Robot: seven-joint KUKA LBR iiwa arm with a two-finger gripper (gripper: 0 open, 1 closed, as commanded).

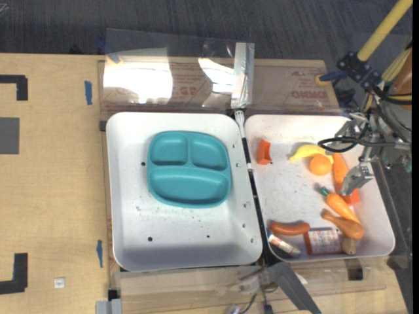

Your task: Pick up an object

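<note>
— Where's the pincer (pixel 357 178)?

— Low over the right bin (pixel 288 208), near its right edge, just above a carrot (pixel 340 205). Whether it's open or closed, I can't tell.

— What else lies there?

— A banana (pixel 308 151) and an orange (pixel 320 165) near the far edge, a sausage (pixel 289 228) and a bottle (pixel 322 241) along the near edge, an orange cup (pixel 263 151) at the left.

— And the left bin (pixel 131 227)?

— A teal plate (pixel 190 169), with three compartments, in its middle.
</note>
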